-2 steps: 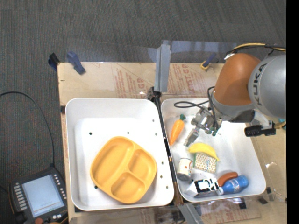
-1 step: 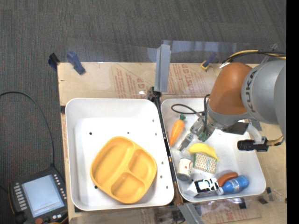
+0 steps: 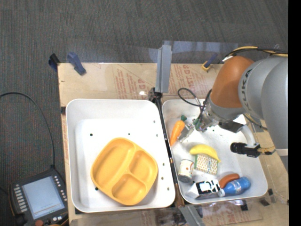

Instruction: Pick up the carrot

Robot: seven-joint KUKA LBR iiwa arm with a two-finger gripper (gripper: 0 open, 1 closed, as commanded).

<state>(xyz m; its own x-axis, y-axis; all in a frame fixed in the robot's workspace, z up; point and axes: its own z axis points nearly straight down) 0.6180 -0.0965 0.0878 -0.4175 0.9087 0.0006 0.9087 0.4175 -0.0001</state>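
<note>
The orange carrot [image 3: 176, 131] lies in the right bin [image 3: 256, 166], close to its left wall and near the back, with its green top pointing away from me. My gripper [image 3: 190, 127] hangs low just to the right of the carrot, beside its upper end. I see nothing held in it. The grey arm with its orange band [image 3: 230, 86] reaches in from the right over the bin's back half.
In the right bin lie a yellow banana [image 3: 204, 150], a checkered packet [image 3: 207, 164], a small can [image 3: 186, 169], a red sausage [image 3: 229, 179], a blue bottle [image 3: 237, 186] and a black-and-white box [image 3: 207, 188]. The left bin [image 3: 80, 121] holds a yellow divided plate [image 3: 124, 171].
</note>
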